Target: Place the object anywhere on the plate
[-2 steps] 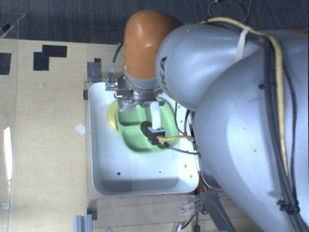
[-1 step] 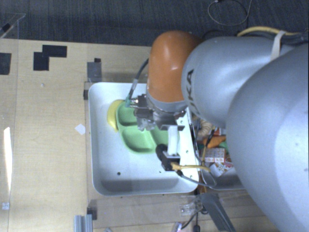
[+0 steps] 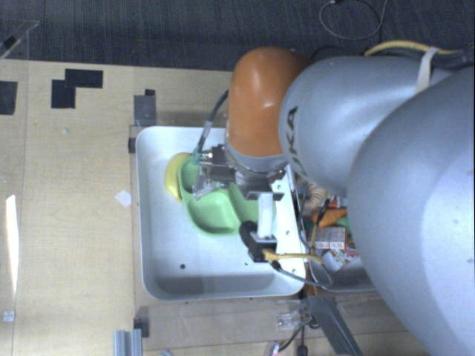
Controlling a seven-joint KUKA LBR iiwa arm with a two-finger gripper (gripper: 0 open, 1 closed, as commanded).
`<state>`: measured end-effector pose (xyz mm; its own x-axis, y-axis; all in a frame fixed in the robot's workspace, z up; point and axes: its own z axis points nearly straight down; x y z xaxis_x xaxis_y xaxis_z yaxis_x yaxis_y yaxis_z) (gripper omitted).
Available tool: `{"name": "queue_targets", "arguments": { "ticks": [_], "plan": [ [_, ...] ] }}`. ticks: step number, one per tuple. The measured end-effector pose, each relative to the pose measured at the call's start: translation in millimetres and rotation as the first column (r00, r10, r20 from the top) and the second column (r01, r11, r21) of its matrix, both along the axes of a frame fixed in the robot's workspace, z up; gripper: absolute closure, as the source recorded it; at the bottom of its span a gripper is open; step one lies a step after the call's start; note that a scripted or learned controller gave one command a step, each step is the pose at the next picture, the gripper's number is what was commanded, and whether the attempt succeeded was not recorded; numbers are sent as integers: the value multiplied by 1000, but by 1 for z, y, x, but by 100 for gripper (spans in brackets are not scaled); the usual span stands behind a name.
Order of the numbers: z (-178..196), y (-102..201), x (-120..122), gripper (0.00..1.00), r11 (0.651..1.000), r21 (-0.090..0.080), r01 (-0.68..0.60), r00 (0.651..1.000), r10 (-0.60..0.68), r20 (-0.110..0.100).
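1. Nearest the camera, the grey KUKA arm covers the right side of the view, its big rounded links hiding most of the right bin, where only a strip near the front edge shows.
2. In that strip lie some small packaged items, orange and red, too cluttered to name.
3. A yellow cable and a black connector hang off the wrist over the left bin's right edge.
4. The orange band sits above the wrist, over the far right part of the left bin.
5. The gripper reaches down into the left bin, over its middle toward the far edge; I cannot tell whether its jaws are spread or pressed together.
6. Under the gripper lies a light green plate, near the bin's centre.
7. A yellow object rests at the plate's far left rim, touching or overlapping it, just beside the gripper; whether it is gripped cannot be judged.
8. Beyond the bins, the wooden bench bears black markers near its far left corner.
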<state>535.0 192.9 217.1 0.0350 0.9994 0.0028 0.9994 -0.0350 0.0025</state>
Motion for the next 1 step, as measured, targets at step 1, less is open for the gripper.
{"name": "queue_targets", "arguments": {
  "ticks": [1],
  "plan": [
    [11, 0, 1, 100, 1000, 3, 0, 1000, 0, 2]
  ]
}}
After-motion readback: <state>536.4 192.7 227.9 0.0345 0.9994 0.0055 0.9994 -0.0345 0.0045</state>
